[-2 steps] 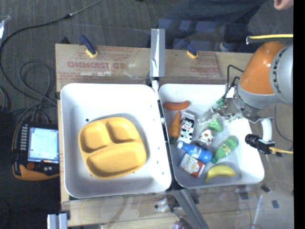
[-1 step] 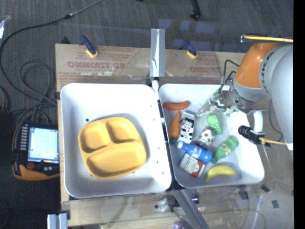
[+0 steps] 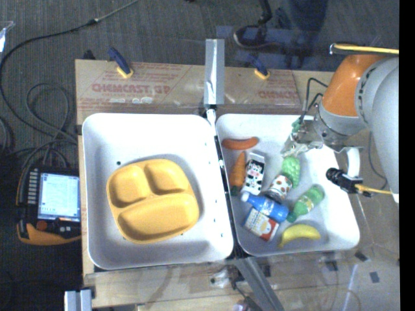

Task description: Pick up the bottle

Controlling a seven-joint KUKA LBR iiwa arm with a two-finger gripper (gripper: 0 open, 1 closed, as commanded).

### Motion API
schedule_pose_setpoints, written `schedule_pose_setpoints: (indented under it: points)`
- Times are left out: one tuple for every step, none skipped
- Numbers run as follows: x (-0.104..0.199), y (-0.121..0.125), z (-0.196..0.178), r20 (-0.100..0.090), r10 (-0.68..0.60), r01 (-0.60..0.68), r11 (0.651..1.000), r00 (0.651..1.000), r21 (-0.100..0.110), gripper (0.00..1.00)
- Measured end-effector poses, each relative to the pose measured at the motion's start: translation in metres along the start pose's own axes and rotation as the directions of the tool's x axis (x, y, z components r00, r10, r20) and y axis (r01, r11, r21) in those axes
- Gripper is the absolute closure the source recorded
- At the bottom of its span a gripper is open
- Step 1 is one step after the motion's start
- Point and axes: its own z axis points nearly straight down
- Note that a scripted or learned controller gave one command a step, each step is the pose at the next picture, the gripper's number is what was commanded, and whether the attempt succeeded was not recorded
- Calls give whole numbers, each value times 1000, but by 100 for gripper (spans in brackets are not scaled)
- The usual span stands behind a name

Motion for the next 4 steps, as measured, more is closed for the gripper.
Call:
schedule_pose_setpoints:
  points:
    - [63,-14,-140,-2,39,-39,999,999,11,100]
    - [63,-14,-140,-2,40,-40,999,999,12,0]
    - [8,-39,-10,-2,46,-46,999,999,16,0]
    - [10,-53,9,-1,-122,122,993,993,1,0]
